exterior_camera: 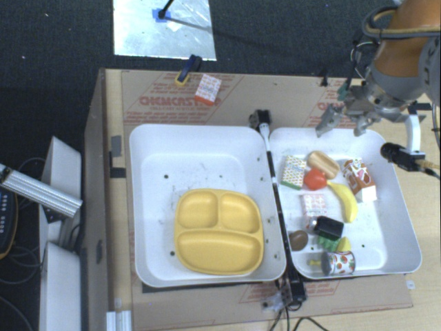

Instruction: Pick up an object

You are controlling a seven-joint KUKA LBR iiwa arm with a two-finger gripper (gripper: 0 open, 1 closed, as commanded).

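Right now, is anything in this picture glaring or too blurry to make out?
In the camera view: the shiny sheet on the dark floor glares pale; both white bins look bright, nearly washed out; small toys beside the banana are soft, labels unreadable; the tool is slightly blurred.

The arm (406,26) is cut off by the top and right edges of the picture, so its base cannot be seen. The bench (413,302) runs out at the bottom edge and at the right edge. In the right bin (396,254) the small things lie close together, and the print on the can (337,262) and on the little boxes is too small to read. The brown round thing (298,239) is perhaps a nut or a fruit; I cannot tell.
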